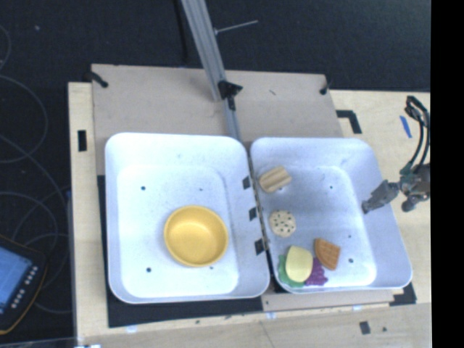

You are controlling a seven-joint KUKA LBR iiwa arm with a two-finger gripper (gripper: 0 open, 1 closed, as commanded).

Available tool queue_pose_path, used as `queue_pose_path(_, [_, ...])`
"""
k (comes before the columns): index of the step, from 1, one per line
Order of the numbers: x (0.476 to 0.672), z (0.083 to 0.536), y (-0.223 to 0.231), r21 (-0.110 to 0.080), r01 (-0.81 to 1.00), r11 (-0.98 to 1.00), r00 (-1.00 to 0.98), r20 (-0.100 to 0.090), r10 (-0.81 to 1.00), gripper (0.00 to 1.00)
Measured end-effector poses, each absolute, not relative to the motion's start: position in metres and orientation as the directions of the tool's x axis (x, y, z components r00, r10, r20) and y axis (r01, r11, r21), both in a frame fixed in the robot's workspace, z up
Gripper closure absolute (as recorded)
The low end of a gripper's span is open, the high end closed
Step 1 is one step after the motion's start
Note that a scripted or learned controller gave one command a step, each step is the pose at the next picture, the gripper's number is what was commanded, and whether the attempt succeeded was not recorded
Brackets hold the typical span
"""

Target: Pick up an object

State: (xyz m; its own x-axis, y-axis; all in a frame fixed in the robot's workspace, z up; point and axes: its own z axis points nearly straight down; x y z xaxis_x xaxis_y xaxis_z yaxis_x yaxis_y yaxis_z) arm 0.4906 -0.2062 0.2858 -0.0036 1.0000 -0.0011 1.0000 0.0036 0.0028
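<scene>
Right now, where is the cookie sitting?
The cookie lies in the right bin, close to its left wall, just below the tan bread roll and above the yellow-green piece.

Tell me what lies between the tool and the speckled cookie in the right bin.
In the camera view, bare white floor of the right bin lies between the tool at the bin's right rim and the cookie.

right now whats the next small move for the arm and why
Probably swing the gripper left, inward over the right bin, toward the orange piece. The gripper sits at that bin's right rim with nothing between its fingers, while every item there lies left of it, along the left wall and front.
</scene>
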Motion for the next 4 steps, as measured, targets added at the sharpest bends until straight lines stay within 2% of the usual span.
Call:
queue_pose_path(1, [0.491, 0.286, -0.206, 0.003, 1.000, 0.002, -0.002, -0.001, 1.000, 0.00])
queue_pose_path(2, [0.498, 0.238, -0.213, -0.003, 1.000, 0.000, 0.000, -0.001, 1.000, 0.00])
queue_pose_path(3, [0.493, 0.176, -0.217, -0.005, 1.000, -0.001, 0.001, 0.000, 1.000, 0.00])
queue_pose_path(4, [0.495, 0.133, -0.219, -0.003, 1.000, -0.001, 0.001, -0.001, 1.000, 0.00])
